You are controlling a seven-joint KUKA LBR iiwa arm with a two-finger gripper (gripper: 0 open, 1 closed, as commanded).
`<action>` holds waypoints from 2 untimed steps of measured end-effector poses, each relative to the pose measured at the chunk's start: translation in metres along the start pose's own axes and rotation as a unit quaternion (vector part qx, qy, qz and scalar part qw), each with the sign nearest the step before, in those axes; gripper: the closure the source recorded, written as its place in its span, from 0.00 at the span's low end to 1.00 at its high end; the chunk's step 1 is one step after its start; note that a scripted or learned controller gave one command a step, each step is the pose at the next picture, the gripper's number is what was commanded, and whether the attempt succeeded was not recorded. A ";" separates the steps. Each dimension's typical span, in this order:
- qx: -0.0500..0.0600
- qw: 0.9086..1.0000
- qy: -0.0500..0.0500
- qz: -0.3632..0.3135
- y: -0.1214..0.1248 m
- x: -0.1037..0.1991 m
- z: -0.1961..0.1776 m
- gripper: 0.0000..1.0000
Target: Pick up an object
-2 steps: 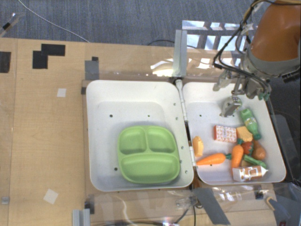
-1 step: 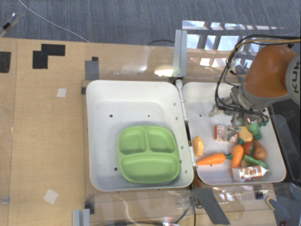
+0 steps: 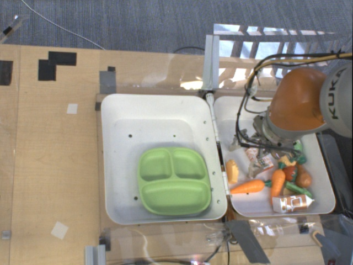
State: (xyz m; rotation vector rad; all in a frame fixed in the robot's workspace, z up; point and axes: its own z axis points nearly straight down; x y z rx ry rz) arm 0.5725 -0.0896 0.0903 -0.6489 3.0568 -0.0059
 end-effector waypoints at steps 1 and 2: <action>-0.001 0.996 0.001 -0.095 -0.066 -0.078 0.003 0.00; 0.000 0.999 0.003 -0.053 -0.076 0.008 0.001 0.00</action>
